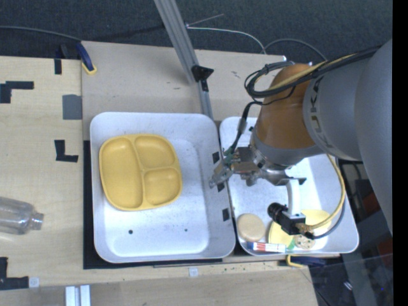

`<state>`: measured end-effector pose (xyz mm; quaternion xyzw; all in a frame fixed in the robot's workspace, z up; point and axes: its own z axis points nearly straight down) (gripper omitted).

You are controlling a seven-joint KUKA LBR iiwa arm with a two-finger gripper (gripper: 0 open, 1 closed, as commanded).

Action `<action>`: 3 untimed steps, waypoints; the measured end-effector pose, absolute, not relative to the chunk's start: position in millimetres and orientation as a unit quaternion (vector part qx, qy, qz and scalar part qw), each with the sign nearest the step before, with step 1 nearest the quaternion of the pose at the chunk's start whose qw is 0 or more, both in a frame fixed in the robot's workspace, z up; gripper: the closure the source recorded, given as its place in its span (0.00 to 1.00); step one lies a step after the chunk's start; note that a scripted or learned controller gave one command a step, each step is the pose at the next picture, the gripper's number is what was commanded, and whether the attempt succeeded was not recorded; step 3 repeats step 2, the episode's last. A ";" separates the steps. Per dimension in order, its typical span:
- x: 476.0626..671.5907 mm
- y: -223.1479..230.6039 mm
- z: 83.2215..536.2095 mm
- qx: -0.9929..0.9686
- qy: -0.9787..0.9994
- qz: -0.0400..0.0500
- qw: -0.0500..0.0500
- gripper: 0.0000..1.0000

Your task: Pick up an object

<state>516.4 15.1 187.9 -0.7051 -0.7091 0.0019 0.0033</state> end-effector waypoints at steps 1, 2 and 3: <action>499.6 59.5 152.2 -0.712 -0.702 0.004 -0.007 0.00; 499.4 41.4 161.5 -0.719 -0.694 0.012 -0.019 1.00; 499.4 41.4 161.5 -0.719 -0.694 0.012 -0.019 1.00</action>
